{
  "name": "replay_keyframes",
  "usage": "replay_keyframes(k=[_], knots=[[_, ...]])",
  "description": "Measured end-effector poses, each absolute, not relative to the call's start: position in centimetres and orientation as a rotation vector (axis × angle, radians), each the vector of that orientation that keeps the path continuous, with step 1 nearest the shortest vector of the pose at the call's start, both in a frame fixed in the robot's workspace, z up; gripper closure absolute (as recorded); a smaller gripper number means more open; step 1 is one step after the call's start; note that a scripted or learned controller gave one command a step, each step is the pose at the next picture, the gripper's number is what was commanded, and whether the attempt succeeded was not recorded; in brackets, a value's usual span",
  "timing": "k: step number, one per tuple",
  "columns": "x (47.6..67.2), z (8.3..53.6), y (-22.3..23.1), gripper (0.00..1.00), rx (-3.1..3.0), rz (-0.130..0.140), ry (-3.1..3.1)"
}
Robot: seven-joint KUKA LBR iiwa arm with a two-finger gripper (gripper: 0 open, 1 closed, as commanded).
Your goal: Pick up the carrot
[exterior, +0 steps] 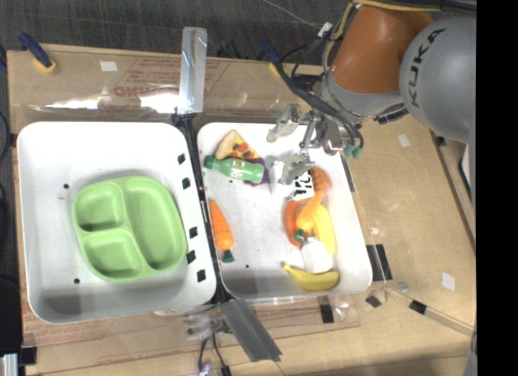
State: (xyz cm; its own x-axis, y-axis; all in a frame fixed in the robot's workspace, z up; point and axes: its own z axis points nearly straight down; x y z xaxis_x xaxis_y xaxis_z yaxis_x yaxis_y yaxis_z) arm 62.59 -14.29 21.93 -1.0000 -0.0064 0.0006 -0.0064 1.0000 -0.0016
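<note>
Right white bin (356, 229) full of toy food. Carrot (218, 225) lying flat at the left side of that bin, right up against the wall next to the other bin. Orange part pointing to the far end, little green top pointing to the near end. Bare white floor just to the right of it, so nothing piled on top.

Gripper (293, 149) hanging over the far part of the same bin, near a green bottle (239, 171) and a pizza slice (235, 145). Fingers look spread apart, with nothing between them. Well apart from the carrot.

Looks like a toy carrot, so most likely light and hard, not squishy. Smooth and round too, so likely to slip or roll if pinched near a thin end. Best to grab the fat orange middle, with one finger on each long side. Tricky bit: hardly any room between carrot and wall for a finger to go down. May help to turn the fingers and pinch along the length instead, or nudge it away from the wall first.

Banana (312, 277) and other orange and yellow toys lying over on the right side, out of the way. Green tray (129, 225) in the left bin
</note>
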Motion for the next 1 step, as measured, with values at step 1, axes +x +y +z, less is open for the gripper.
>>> replay_keyframes(k=[1], knots=[[57.67, 15.03, -15.84, 0.00, -0.256, -0.001, -3.128]])
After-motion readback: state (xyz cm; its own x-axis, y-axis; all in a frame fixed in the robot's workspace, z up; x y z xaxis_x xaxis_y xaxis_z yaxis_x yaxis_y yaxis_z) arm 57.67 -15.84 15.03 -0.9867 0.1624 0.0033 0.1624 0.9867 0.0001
